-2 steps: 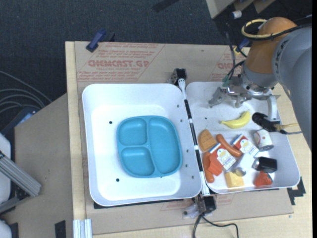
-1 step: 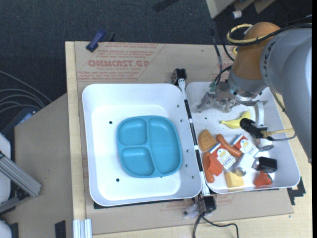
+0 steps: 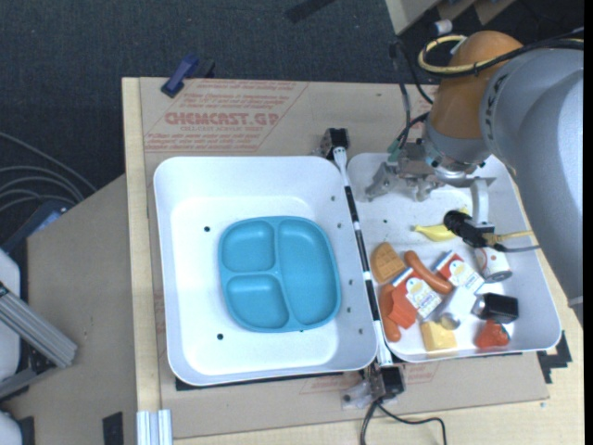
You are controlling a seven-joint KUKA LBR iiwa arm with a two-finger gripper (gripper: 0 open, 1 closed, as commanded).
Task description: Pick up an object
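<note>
Camera view put the gripper (image 3: pixel 400 182) at the right bin's (image 3: pixel 547 315) upper-left corner, fingers spread, holding nothing. I judged the banana (image 3: pixel 432 233) just below the easiest pick: descend straight, close across its width.

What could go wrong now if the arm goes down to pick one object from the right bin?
1. The toy foods lie packed and touching, so closing could catch two or push one aside.
2. The gripper sits near the right bin's far wall, away from the pile.
3. The banana lies flat and may slip.

Blue plate (image 3: pixel 278 274), white bins (image 3: pixel 176 248)
</note>
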